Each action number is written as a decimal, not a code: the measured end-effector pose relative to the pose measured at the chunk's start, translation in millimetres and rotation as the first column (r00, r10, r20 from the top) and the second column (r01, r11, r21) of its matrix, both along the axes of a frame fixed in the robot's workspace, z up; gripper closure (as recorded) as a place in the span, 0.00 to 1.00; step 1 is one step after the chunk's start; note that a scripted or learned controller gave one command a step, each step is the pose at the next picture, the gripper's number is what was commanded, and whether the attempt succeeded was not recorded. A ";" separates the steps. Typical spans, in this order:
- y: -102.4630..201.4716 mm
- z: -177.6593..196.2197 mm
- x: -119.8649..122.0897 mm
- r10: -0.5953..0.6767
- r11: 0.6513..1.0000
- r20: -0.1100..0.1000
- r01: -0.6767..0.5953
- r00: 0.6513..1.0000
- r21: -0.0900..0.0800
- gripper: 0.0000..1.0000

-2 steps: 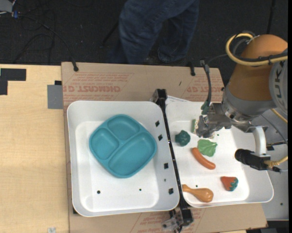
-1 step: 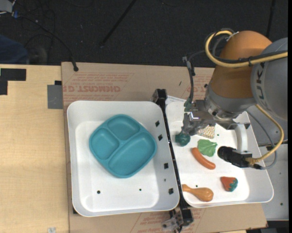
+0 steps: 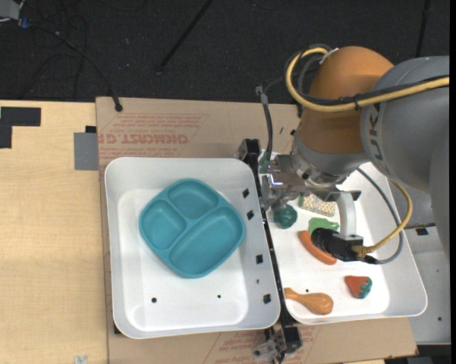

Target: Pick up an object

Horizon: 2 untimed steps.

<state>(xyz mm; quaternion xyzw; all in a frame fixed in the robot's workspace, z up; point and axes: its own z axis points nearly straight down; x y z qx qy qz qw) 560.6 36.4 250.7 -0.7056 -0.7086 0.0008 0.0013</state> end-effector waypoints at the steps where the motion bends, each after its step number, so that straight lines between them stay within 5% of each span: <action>1: 53.4 3.1 12.5 0.001 1.000 0.001 -0.001 1.000 0.001 1.00; 2: 51.1 3.0 11.8 -0.001 1.000 -0.001 0.001 1.000 -0.001 0.00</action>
